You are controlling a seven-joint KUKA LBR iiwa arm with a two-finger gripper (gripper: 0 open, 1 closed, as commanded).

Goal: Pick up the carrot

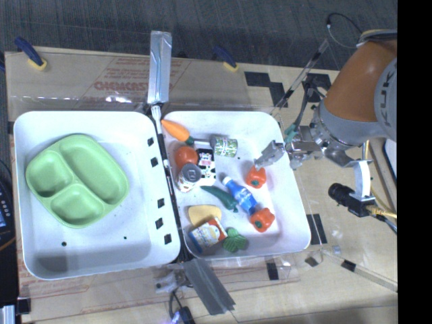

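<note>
The carrot [175, 129] is a short orange cone with a dark green stub at its lower-right end, lying slantwise in the upper left corner of the right bin [287, 201], close to the divider between the two bins. Just below it sit a red tomato-like piece [185, 156] and a small dark-topped can [191, 175], with a pale green-labelled tin [224, 146] to its right. The gripper [268, 155] hangs over the right bin's upper right part, just above a small orange-red fruit [256, 177], well apart from the carrot; nothing is visible between its fingers, though whether they are spread or closed cannot be told from this angle. A blue bottle [237, 193] lies near the bin's middle beside a green pepper-like strip [217, 194]. The left bin [40, 248] holds a light green sectioned plate [76, 179]. Faint red lettering shows on the clear sheet [121, 85] behind the bins, possibly a brand word, but it is too washed out to read. Labels on the can, tin and a small carton [207, 234] are illegible.
</note>
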